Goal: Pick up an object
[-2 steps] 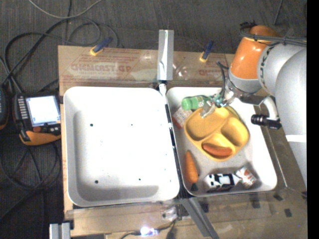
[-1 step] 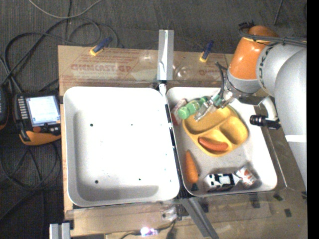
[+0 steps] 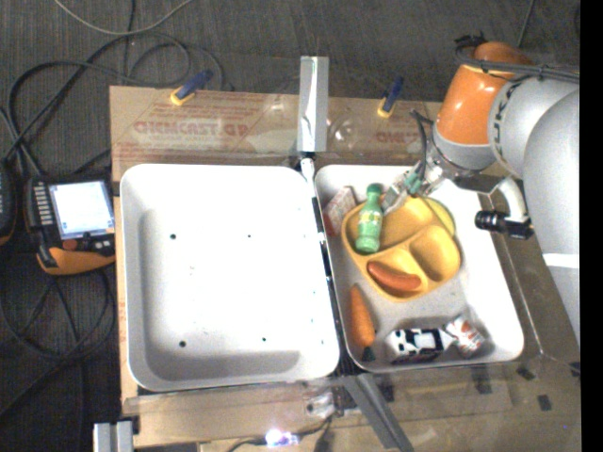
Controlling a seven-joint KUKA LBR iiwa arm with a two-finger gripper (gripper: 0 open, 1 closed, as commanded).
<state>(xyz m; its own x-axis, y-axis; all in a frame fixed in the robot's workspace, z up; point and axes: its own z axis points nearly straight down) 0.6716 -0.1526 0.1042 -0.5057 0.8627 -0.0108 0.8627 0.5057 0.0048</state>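
On the surface's right bin (image 3: 504, 332), my claw (image 3: 417, 183), whose opening I cannot tell, hangs just right of the green bottle (image 3: 369, 220), which stretches away down-left.

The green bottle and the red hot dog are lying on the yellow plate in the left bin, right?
Not quite. The camera view shows the green bottle and the red hot dog lying on the yellow plate, but the plate sits in the right bin, not the left one.
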